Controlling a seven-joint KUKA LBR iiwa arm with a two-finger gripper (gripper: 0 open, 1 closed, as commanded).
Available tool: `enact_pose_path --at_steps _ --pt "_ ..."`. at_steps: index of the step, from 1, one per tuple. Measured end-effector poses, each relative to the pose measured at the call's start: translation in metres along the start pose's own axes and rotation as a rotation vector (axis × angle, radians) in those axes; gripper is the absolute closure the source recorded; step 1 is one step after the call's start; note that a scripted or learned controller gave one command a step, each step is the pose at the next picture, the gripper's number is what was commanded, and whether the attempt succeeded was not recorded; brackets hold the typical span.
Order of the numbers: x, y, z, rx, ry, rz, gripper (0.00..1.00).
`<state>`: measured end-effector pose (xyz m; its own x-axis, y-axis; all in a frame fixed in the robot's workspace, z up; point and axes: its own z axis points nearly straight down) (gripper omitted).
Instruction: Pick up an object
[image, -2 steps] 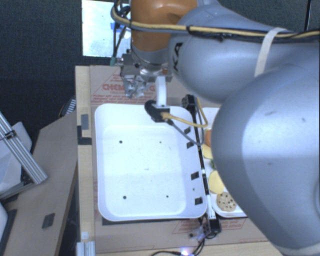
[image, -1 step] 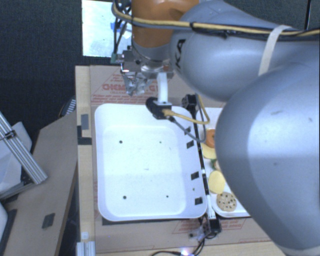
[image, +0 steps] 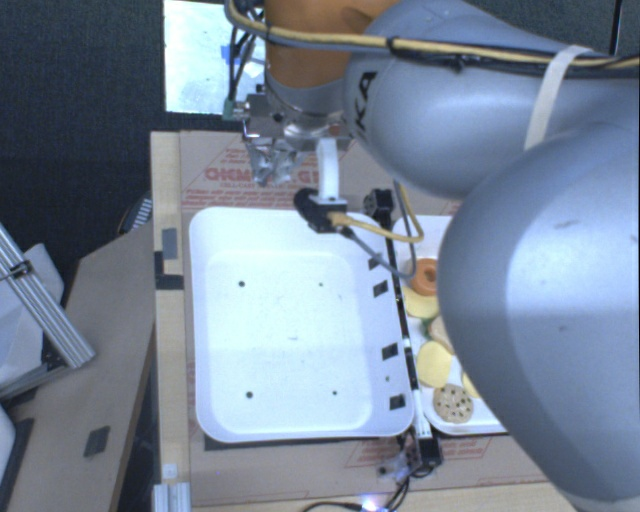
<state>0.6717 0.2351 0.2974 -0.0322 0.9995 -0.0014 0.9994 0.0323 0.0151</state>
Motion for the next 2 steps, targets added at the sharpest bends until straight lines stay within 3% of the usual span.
enact_pose_path --at_steps 2 --pt "0.0 0.001 -0.023 -0.005 -0.001 -0.01 1.0"
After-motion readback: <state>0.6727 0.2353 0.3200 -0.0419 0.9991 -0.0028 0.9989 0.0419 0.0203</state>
